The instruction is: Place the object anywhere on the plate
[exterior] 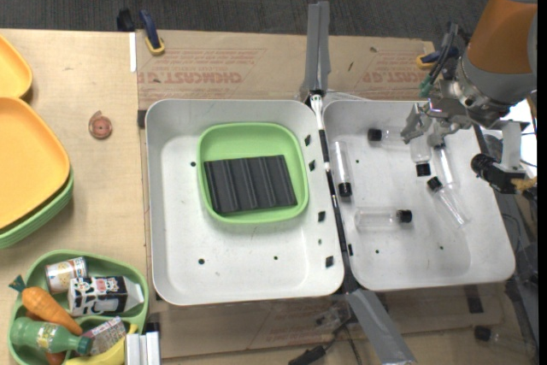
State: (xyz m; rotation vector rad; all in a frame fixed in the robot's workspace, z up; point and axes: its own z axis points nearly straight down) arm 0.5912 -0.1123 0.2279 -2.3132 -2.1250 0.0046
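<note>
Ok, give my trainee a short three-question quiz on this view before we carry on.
1. True or false: the green plate sits in the left bin.
2. What lies on the plate? A) dark ribbed slab B) carrot C) clear vial
3. Which bin is the hand over?

Key: 1 true. 2 A, the dark ribbed slab. 3 the right bin, above the clear vials.

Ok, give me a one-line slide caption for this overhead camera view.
Grey-and-orange arm's gripper hovers over clear plastic vials in the right white bin; square green plate with dark ridged insert waits in the left bin.
</note>
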